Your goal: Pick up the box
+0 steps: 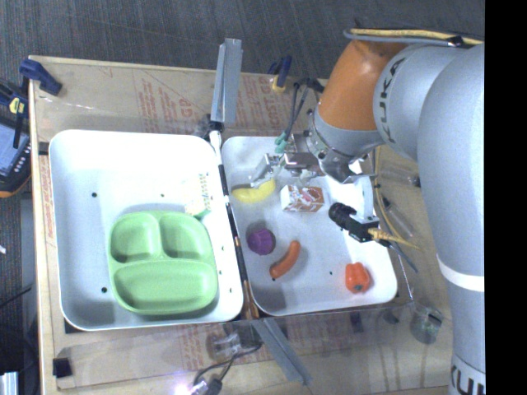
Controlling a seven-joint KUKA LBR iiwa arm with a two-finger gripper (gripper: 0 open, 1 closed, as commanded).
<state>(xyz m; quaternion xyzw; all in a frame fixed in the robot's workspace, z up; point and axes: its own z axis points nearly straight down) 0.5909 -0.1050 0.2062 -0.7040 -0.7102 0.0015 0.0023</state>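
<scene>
While the gripper (276, 164) hangs at the right bin's (325, 303) 11 o'clock | box (303, 197) just beside, toward 4 | fingers: cannot tell | risk: grabbing the banana (254, 192) close by instead

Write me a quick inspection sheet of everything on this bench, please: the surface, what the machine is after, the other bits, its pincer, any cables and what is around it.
Surface: wooden bench bearing two white bins, left bin and right bin.
Job's things: small box with red print, lying in the right bin near its far side.
Clutter: green divided tray in the left bin; banana, purple fruit, sausage and red-orange pepper in the right bin.
Grippers: pincer low over the right bin's far edge, above the banana and left of the box; nothing seen between it.
Cables: thin wires running down to the wrist.
Surroundings: dark floor; blue clamps on the bench edge.
</scene>
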